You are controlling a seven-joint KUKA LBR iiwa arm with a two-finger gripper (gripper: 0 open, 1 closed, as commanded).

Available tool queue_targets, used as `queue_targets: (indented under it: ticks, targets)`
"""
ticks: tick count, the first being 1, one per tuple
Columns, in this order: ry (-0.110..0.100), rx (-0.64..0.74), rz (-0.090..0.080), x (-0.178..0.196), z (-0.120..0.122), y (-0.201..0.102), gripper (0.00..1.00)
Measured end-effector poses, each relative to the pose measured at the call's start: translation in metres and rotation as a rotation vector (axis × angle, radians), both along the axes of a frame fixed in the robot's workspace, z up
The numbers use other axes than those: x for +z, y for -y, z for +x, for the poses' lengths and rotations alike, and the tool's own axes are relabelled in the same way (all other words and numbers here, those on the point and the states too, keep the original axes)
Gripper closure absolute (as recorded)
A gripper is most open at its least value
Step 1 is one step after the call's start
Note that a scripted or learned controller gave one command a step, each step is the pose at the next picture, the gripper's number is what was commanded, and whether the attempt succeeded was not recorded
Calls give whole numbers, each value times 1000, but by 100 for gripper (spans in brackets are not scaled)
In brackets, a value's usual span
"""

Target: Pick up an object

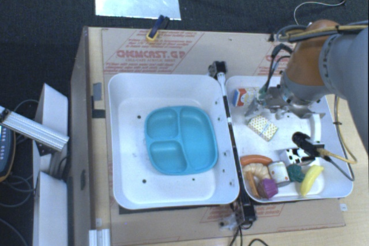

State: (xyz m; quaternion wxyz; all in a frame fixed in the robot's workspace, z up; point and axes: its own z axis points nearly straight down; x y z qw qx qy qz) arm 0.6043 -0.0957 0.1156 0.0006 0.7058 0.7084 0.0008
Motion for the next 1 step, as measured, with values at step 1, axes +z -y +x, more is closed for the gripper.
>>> queue_targets:
  ticks: [1]
  targets:
    - [-1, 0, 0, -32, 12, -11, 0]
